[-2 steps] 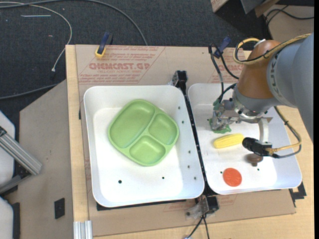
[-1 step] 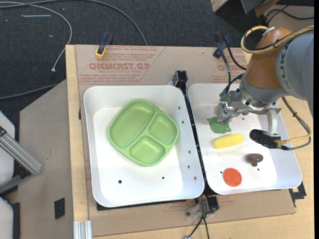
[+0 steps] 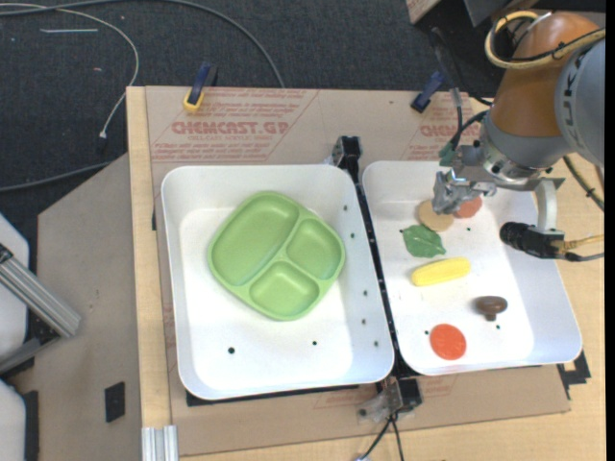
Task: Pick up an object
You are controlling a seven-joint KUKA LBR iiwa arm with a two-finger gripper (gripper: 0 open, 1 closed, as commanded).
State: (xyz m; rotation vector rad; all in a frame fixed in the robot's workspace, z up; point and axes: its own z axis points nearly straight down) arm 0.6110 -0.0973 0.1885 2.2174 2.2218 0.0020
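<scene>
My gripper [image 3: 452, 200] hangs low over the far part of the right bin [image 3: 538, 339]. Directly under it lies a tan round piece [image 3: 433, 219], and a red-pink thing [image 3: 469, 207] peeks out just to its right. Nearer the front sit a green leaf-shaped piece [image 3: 423, 241], a yellow banana-like piece [image 3: 441, 273], a small brown mushroom-like piece [image 3: 492, 306] and an orange-red round piece [image 3: 448, 341]. Nothing shows between the fingers.
The left bin [image 3: 192, 353] holds a light green divided plate [image 3: 277, 254]. A black clamp [image 3: 347, 150] sits at the far end of the wall between the bins. Blue clips [image 3: 199, 85] mark the cardboard's far edge.
</scene>
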